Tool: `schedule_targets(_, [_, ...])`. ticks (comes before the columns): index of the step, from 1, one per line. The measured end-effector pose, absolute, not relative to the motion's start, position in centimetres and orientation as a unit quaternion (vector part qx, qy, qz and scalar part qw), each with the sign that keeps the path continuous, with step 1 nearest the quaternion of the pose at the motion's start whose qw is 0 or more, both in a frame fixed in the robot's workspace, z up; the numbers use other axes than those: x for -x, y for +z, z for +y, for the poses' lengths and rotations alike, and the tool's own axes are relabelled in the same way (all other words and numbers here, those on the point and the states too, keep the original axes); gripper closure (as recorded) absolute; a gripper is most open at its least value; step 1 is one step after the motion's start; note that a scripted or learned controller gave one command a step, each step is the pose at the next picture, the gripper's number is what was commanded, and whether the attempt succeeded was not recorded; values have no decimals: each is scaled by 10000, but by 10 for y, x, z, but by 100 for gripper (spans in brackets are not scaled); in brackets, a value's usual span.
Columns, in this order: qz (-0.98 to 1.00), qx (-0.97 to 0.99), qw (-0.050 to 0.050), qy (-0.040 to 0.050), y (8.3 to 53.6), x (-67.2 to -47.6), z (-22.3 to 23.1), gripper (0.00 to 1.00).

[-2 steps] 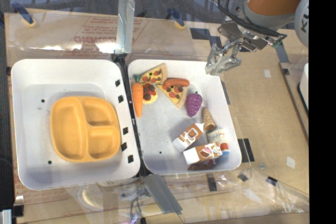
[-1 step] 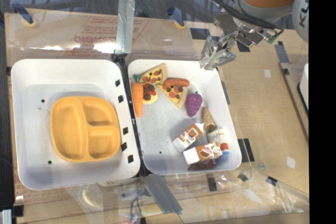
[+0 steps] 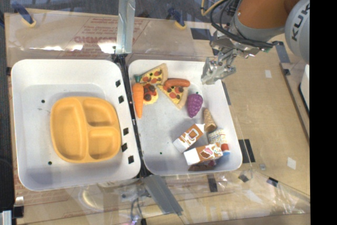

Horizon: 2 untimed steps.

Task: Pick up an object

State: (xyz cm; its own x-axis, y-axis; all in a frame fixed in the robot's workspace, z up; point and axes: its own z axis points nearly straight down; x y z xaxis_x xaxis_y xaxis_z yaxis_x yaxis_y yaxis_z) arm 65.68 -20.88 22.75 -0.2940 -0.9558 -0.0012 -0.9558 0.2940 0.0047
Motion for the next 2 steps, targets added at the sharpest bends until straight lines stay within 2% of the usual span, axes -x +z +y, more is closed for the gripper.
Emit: schedule_targets(2, [-7115,-7027,-16,17,295,-658,-208,100])
